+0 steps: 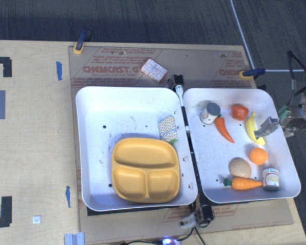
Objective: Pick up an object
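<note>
The right bin (283, 137) holds several toy foods: a small can (210, 112), a carrot (224, 129), a red tomato (239, 111), a yellow banana (252, 127), an orange (258, 156), a beige potato (239, 167), a second carrot (245, 184) and a small jar (271, 178). My gripper (268, 127) comes in from the right edge and hangs over the bin's right side, just right of the banana and above the orange. Nothing can be seen held in it.
The left bin (92, 137) holds a yellow divided tray (146, 168) and a small patterned packet (168, 128). Another packet (153, 70) lies on the cardboard behind the bins. A black divider (186, 137) runs between the bins.
</note>
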Robot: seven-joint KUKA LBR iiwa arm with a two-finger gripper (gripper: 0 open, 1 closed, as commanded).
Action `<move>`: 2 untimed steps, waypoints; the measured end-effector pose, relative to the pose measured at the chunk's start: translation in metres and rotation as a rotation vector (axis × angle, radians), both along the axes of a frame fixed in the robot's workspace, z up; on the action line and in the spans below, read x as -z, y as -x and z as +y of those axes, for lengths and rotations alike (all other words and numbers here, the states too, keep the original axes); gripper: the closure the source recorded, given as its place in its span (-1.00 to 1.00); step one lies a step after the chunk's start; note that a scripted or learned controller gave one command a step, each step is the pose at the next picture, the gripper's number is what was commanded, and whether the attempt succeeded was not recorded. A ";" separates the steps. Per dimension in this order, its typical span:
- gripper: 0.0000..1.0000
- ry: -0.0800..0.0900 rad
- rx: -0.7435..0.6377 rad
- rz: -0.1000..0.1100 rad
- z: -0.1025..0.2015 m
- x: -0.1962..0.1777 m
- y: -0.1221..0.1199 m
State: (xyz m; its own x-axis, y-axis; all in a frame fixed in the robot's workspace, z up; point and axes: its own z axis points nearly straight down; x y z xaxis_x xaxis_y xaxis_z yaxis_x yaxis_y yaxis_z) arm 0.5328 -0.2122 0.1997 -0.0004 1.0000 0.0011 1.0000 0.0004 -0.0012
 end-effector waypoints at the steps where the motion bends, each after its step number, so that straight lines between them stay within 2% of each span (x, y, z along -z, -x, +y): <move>1: -1.00 -0.001 -0.002 -0.003 0.010 0.114 -0.028; 2: 1.00 0.003 -0.001 -0.007 0.008 0.102 -0.029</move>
State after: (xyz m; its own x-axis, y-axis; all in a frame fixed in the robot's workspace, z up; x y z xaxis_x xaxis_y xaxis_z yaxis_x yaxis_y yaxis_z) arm 0.5617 -0.2039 0.0973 -0.0017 1.0000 -0.0016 1.0000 0.0018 0.0055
